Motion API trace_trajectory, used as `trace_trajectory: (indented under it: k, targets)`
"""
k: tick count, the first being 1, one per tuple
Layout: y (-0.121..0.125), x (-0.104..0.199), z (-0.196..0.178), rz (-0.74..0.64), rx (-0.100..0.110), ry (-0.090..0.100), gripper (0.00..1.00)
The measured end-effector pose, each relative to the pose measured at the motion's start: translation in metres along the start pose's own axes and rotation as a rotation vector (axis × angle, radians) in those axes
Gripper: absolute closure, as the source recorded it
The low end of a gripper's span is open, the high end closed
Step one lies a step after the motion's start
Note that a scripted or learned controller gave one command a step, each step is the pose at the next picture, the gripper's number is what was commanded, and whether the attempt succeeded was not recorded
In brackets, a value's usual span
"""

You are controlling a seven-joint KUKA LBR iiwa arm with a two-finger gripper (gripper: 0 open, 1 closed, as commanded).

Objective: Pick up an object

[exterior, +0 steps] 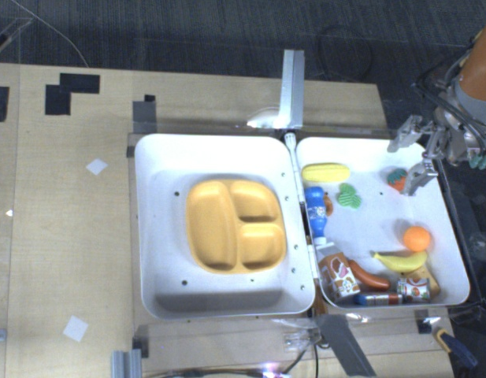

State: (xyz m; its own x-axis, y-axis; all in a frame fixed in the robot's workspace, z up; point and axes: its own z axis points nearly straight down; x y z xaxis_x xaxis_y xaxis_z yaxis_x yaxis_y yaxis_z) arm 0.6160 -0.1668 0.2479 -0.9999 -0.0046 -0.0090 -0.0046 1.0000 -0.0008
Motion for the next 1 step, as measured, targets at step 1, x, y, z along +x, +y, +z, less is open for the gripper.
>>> trace_trajectory:
  k: [1]
  targets:
    - [0.0124,-0.0259,0.0921,0.311,-0.001,0.004,0.00]
